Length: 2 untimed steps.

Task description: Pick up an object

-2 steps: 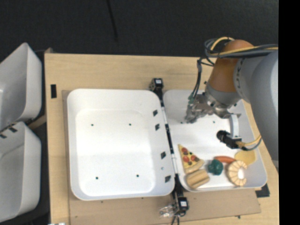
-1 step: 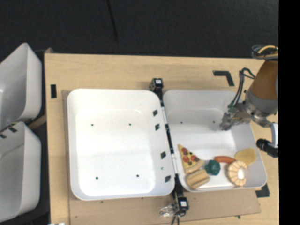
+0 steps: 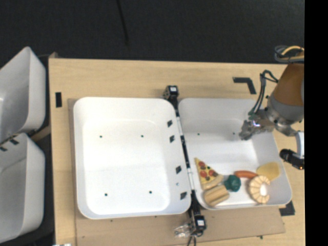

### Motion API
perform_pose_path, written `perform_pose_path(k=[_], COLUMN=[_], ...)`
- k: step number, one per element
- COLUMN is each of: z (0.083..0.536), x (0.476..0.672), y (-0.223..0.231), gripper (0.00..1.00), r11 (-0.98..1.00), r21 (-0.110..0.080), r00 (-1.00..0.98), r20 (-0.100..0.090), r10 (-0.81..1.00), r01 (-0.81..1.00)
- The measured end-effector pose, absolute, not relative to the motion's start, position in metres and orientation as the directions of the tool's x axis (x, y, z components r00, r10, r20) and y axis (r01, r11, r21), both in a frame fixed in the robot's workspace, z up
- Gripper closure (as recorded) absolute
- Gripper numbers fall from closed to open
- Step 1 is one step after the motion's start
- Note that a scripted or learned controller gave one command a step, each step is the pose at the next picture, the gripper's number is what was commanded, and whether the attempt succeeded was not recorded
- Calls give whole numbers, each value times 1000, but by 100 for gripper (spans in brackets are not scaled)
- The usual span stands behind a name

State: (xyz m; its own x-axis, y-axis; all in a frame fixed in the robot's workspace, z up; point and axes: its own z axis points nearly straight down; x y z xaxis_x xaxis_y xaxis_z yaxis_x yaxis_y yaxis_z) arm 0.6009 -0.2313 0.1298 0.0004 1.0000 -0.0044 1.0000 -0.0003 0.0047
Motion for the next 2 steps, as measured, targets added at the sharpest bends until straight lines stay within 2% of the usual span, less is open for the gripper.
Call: perform_pose_path(k=[2], z=[152], x=[602], y=[-234], gripper=[100], r11=[-3], r21=[13], r00=[4], r20=[-7], r10=[1000], r01=[1000])
